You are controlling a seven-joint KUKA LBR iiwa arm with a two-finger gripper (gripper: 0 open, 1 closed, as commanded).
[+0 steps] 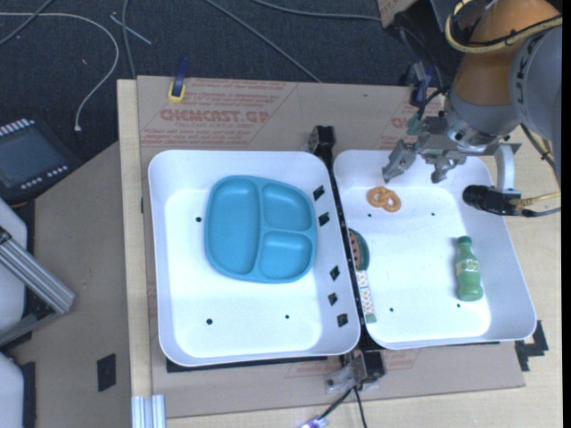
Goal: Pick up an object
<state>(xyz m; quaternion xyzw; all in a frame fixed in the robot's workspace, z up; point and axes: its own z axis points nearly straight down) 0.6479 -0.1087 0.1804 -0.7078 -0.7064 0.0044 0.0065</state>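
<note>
— While the arm hangs over the right bin (500, 324), where's its gripper (419, 166) sitting?
— Above that bin's far edge, fingers spread apart, nothing between them.
— And the pretzel (384, 200)?
— On the right bin's floor, just near-side of the gripper, not touching it.
— The green bottle (467, 269)?
— Lying in the right bin too, well apart from the pretzel.
— And the blue divided plate (260, 228)?
— In the left bin (178, 310), beside the right bin.
</note>
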